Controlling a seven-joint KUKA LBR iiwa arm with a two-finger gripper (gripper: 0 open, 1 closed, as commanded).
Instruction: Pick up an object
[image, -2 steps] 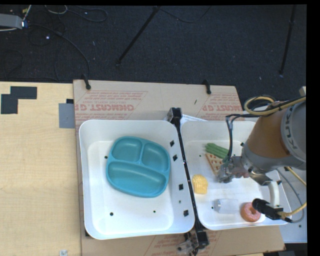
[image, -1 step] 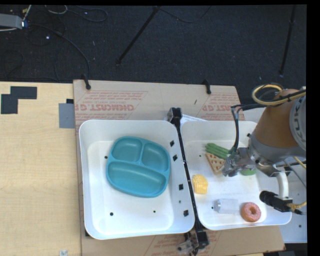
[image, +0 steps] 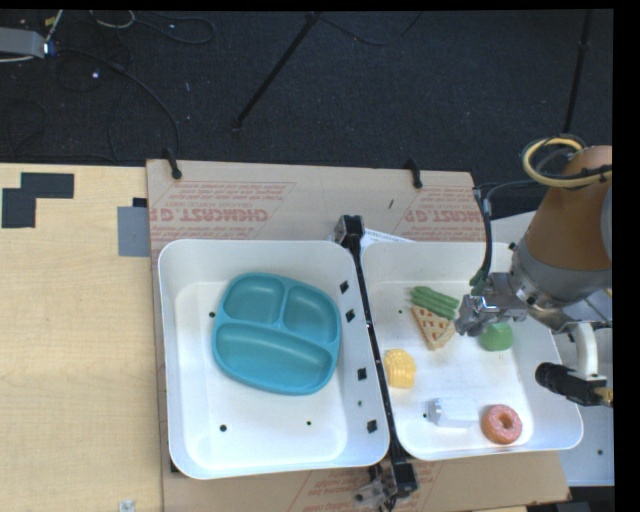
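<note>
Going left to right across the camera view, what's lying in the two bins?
Teal divided plate → yellow corn → green bean pod and waffle slice, roughly level → pink donut. The small clear piece by the donut, and the green item under the gripper, I've left out.

what i can't make out from up here

my gripper (image: 478, 318) sits low in the right bin (image: 545, 440), too small and dark to tell how my fingers stand. at its three o'clock a green thing (image: 497, 337) is partly under my wrist, so its shape is unclear. at seven o'clock from the gripper, a small pale grey piece (image: 440, 413) is too faint to name. my arm (image: 570, 225) is cut off toward three o'clock.
</note>
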